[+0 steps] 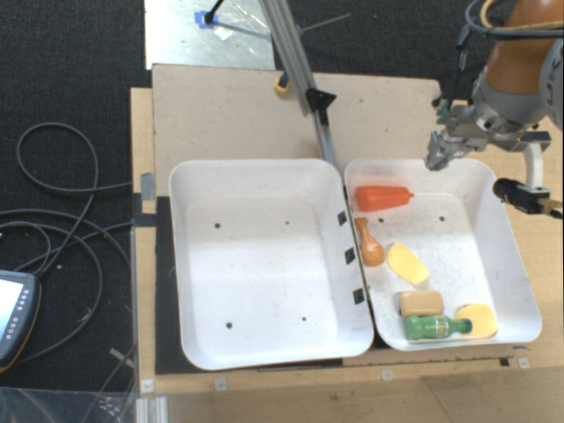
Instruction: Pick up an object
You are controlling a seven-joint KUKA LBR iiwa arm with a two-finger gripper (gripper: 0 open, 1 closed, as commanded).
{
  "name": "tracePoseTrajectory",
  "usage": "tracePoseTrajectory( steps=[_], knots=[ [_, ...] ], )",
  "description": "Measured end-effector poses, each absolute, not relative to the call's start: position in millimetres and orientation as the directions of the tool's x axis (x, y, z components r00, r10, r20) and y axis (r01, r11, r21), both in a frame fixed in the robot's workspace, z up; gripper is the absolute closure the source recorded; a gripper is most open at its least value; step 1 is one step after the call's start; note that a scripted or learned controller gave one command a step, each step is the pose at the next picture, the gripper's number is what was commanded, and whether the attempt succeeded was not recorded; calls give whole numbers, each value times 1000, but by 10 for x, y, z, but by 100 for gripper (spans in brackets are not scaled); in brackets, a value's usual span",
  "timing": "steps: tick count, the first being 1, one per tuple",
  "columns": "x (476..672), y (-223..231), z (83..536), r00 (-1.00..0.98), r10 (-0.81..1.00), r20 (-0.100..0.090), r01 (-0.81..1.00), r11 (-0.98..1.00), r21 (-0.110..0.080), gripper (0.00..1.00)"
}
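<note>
The right bin [493, 236] holds several objects. An orange-red bottle [382, 197] lies at its far left. Below it are an orange wooden spoon [369, 245] and a pale yellow piece [408, 263]. Near the front lie a tan block [419, 303], a green bottle [434, 327] and a yellow piece [478, 318]. My gripper [438, 158] hangs over the bin's far rim, to the right of the orange-red bottle and above it, with nothing seen between its fingers.
The left bin [256, 263] sits beside the right one, with black clips [349, 256] along the shared edge. A slanted metal pole [295, 51] crosses the back of the bench. Cables [53, 227] lie on the floor at left.
</note>
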State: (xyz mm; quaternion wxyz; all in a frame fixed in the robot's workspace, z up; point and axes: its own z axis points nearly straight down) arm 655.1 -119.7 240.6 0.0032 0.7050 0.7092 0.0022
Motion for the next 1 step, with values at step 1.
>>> tracePoseTrajectory(
  steps=[1],
  knots=[
    [6553,-628,2495,-11,1000,2,1000,11,4,100]
  ],
)
